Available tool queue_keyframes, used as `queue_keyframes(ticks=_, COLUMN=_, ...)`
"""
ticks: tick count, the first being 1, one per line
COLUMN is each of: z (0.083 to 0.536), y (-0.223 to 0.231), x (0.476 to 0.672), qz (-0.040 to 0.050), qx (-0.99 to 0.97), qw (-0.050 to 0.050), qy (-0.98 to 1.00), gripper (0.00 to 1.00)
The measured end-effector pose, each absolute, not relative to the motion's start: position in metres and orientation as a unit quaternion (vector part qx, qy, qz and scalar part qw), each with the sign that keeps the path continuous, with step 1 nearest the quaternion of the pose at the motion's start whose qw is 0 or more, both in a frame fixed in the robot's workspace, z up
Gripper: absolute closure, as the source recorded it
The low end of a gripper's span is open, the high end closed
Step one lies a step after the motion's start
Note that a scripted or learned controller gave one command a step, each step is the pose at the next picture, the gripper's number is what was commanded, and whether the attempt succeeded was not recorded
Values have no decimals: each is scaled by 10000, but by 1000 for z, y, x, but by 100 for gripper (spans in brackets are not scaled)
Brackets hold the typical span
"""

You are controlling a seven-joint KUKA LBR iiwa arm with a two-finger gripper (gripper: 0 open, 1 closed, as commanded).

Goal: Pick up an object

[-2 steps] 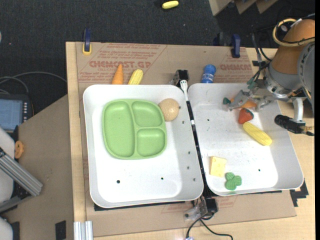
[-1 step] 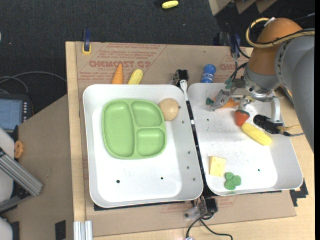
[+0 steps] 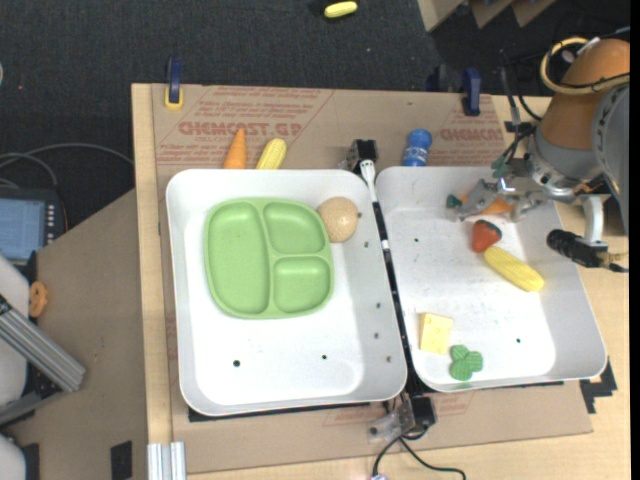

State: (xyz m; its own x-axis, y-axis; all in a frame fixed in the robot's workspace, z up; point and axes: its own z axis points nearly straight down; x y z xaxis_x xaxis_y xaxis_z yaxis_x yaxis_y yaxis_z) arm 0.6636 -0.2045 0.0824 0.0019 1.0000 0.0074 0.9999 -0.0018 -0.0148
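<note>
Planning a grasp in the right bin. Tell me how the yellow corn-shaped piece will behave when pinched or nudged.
The yellow corn looks like rigid toy plastic, so probably light and stiff. Its rounded, elongated shape suggests it may roll sideways on the smooth right bin floor if nudged. A pinch across its narrow width seems safer; its glossy surface could slip. The red piece lies close by.

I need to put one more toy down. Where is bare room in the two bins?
Left bin: the floor below the green plate. Right bin: the middle, between the divider and the corn. Crowded near the gripper, strawberry, cheese and broccoli.
</note>
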Motion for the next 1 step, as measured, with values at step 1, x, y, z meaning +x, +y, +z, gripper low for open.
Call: queue_keyframes(ticks=1, z=83, y=-126, x=664, qz=56, qx=-7051, qw=68, qy=-7090, gripper=0)
